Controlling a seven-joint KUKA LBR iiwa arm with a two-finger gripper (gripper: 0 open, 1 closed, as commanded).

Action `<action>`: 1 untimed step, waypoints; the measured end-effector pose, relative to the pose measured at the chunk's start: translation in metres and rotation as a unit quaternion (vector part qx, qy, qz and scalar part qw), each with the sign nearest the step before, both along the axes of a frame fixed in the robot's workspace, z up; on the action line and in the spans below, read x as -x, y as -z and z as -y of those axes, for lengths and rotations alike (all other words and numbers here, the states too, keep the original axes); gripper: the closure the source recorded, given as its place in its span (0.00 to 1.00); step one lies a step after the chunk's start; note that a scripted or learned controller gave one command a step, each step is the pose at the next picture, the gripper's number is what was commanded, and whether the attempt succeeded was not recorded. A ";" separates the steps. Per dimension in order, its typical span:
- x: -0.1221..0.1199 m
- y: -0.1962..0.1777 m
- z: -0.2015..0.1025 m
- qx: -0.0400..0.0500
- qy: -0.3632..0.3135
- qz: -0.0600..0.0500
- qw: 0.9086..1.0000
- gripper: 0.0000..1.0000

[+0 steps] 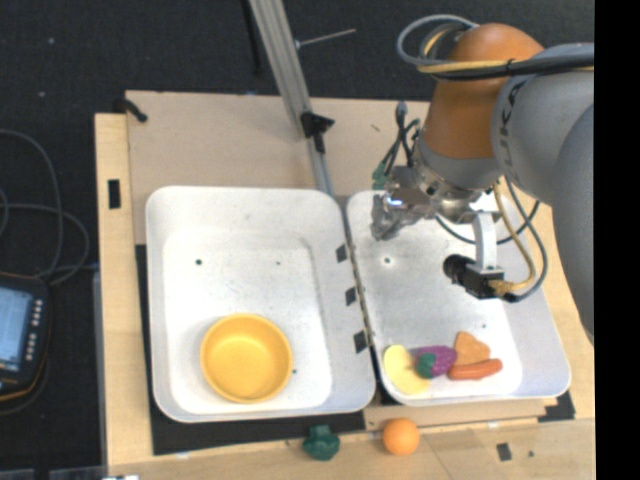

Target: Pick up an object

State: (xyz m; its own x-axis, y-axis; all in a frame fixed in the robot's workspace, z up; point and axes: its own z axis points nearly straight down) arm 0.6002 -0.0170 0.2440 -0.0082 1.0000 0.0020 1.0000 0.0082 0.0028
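Observation:
My gripper (386,220) hangs over the far left part of the right bin (530,313), below the orange wrist band. Nothing shows between its fingers. A cluster of small toys lies along the right bin's near edge: a pale yellow piece (399,368), a purple and green piece (433,361), an orange wedge (472,348) and a red-orange carrot shape (475,371). The gripper stands well behind this cluster. A yellow bowl (246,357) sits in the near part of the left bin (180,228).
An orange ball (400,436) and a green toy (321,442) lie on the bench in front of the bins. A metal pole (285,68) slants up behind the bins. Cables and a black fitting (472,274) hang beside the wrist. A tablet (18,333) lies at the far left.

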 end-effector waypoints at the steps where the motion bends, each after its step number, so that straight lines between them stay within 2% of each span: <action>1: -0.014 -0.008 -0.058 0.000 0.000 0.000 1.000 1.00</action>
State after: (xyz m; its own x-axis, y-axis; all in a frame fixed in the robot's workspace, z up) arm 0.6147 0.0409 0.2515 -0.0085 1.0000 0.0021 1.0000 0.0084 0.0028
